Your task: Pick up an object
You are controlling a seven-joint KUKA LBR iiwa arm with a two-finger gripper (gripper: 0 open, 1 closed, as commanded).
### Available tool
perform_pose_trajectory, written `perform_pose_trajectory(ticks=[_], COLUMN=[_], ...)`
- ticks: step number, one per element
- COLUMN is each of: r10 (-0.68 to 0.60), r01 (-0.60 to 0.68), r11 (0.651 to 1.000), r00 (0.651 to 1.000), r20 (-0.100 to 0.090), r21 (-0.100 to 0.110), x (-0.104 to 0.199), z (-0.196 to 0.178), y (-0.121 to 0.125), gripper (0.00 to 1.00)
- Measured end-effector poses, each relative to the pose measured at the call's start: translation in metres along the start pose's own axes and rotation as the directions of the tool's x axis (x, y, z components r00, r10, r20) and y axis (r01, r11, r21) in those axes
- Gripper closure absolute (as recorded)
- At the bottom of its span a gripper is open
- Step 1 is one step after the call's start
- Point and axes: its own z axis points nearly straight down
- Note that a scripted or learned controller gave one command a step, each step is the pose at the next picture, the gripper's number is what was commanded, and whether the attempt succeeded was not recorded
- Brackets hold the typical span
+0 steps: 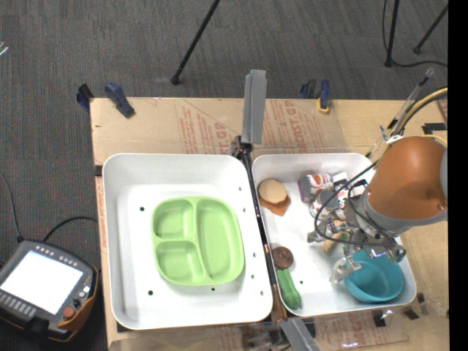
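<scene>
Near edge of the table (183,123): handheld control pendant (45,289) lies off the left corner, screen lit white, on the dark carpet.

Left bin (121,196): green divided plate (198,240) lies flat at centre, three compartments, nothing in them.

Right bin (307,307), front part: green pickle-shaped toy (289,289) lies along the left wall near the front corner; a small brown round piece (282,257) sits just behind it, close to touching. Blue bowl (376,281) sits in the front right corner, upright.

Pincer (349,263) hangs low over the bin, just left of the blue bowl and over its rim edge. Cables and wrist hardware clutter it, so I cannot tell whether it is apart or together; nothing is visibly between its tips. A small tan object (330,244) lies just beside it on the left, partly hidden.

Further back: bun-like toy (273,193), tan top on an orange base, near the left wall. A white and red carton (319,183) lies to its right, near the back wall.

Arm (409,181), orange band uppermost, covers the bin's right side.

Beyond: blue clamps (117,97) on the table's back edge, tripod legs (201,31) on carpet
</scene>
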Motion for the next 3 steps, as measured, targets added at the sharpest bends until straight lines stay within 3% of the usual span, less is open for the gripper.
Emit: perform_pose_trajectory(ticks=[1,2,3], r10=[-0.006,-0.007,0.044], r01=[0.006,0.007,-0.044], r11=[1.000,1.000,0.999], r00=[1.000,1.000,0.999], r20=[-0.001,0.000,-0.003], r21=[0.003,0.000,0.018], x=[-0.001,-0.001,-0.024], z=[-0.009,-0.008,0.001], y=[0.000,0.002,0.003], gripper=[1.00,0.00,0.00])
